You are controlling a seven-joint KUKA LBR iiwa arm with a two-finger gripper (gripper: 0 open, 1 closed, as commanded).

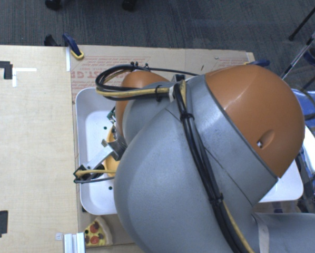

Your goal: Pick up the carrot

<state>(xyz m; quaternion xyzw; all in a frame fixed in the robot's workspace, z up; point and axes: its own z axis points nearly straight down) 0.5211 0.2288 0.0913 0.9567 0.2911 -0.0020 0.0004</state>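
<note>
Pale wooden bench (31,157) under grey carpet, seen from above. Low in the left bin (89,141), the gripper (111,141) is mostly hidden by the arm (199,167) — its fingers cannot be made out. An orange patch beside it may be the carrot (111,165) — too hidden to confirm. A pizza toy (94,233) lies below the bin.

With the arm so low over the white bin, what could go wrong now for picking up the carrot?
1. The arm covers most of the bin, so this view cannot confirm whether the hand meets the carrot; a miss might go unnoticed.
2. The black and yellow cables loop loosely near the bin wall and might catch on its rim.
3. A small pizza-like toy lies just outside the bin and could be knocked if the arm swings.
</note>
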